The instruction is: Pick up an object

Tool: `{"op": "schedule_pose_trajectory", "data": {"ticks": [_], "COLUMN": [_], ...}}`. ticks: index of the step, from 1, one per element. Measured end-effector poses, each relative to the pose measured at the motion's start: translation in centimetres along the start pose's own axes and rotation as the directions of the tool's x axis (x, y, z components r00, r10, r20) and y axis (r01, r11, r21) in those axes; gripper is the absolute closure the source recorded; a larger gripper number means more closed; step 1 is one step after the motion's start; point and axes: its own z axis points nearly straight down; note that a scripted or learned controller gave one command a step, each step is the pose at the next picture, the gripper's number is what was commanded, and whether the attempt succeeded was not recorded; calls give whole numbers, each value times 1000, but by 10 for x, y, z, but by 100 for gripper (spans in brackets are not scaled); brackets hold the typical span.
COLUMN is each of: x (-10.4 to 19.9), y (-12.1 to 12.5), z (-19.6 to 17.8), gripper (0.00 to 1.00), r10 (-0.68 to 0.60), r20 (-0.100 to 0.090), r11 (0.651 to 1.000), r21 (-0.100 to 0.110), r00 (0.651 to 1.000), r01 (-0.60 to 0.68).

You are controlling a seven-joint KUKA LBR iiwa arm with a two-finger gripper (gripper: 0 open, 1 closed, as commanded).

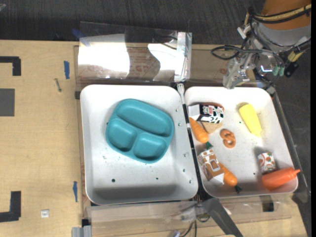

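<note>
While the grey arm (282,14) with its orange band sits at the upper right of the frame, its gripper (236,75) hangs just above the far rim of the right bin (281,127), near that bin's upper-left corner. Nothing shows between the fingers, and whether they are spread or pressed together cannot be told from this angle. Cables loop around the wrist beside it.

The right bin holds all the loose objects. A yellow block (250,118) lies in its upper right part. A black-and-white carton (210,112) rests in the upper left, against the dividing rim, with an orange carrot (199,131) just below it. A small orange pretzel-like ring (228,138) lies near the middle. Lower down, a brown-and-white box (210,163) lies beside a second carrot (227,176). In the lower right corner a small white can (266,161) stands just above a larger orange carrot (279,177) that lies along the near wall.

The left bin (98,177) holds a teal divided plate (140,129) in the middle of its floor. Behind that bin, a shiny clear sheet (133,58) lies on the bench.
</note>
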Motion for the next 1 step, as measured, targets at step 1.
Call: {"op": "schedule_pose_trajectory", "data": {"ticks": [1], "x": [37], "y": [-28], "z": [29], "gripper": [100], "r10": [-112], "r20": [-9], "r11": [994], "r21": [-2], "r00": [994], "r01": [112]}}
